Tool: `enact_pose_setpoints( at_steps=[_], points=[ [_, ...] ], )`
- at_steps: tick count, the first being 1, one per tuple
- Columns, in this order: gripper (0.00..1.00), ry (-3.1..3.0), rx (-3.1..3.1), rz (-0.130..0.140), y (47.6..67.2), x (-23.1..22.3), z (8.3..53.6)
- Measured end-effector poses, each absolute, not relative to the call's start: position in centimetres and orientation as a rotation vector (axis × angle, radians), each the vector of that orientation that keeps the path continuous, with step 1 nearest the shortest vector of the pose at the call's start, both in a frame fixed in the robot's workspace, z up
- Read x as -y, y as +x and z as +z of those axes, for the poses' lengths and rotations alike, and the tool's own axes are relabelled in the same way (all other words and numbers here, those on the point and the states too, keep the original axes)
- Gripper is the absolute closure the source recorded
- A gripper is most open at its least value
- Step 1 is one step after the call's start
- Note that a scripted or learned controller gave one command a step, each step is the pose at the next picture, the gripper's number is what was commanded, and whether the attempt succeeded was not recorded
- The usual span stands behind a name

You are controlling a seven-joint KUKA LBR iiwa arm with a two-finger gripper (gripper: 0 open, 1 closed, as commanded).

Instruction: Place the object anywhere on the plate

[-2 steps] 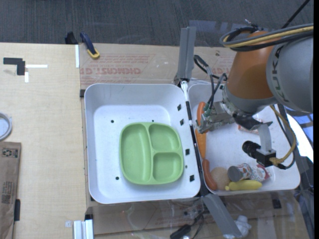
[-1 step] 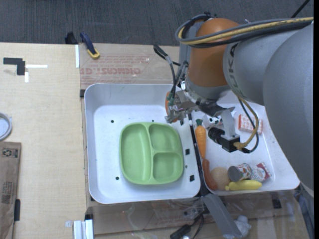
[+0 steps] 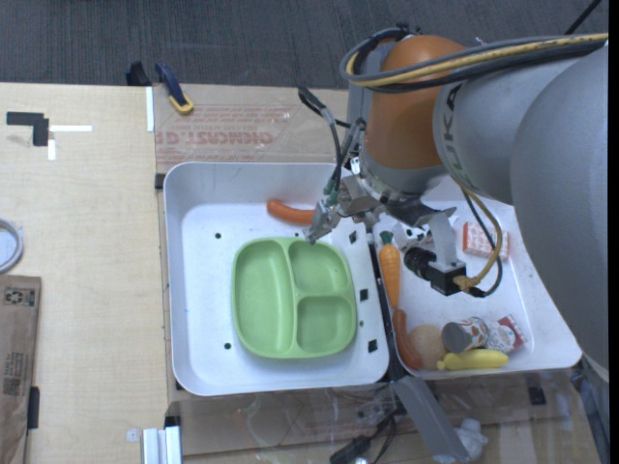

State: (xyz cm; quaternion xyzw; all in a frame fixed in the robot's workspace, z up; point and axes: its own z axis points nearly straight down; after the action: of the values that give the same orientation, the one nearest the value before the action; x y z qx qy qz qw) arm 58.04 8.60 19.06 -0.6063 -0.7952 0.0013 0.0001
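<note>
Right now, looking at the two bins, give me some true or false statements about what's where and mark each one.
1. The green plate lies in the left bin. True.
2. The plate has three compartments. True.
3. A banana lies on the plate. False: the yellow banana lies in the right bin, and nothing lies on the plate.
4. The gripper hangs over the far edge of the plate. True.
5. The orange sausage lies in the right bin. False: it lies in the left bin, beyond the plate.
</note>
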Motion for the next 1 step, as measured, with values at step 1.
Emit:
enact_pose_setpoints(
  at_steps=[1],
  points=[
    [1.00, -1.905, 2.499, 0.007, 58.08, -8.47, 19.90]
  ],
)
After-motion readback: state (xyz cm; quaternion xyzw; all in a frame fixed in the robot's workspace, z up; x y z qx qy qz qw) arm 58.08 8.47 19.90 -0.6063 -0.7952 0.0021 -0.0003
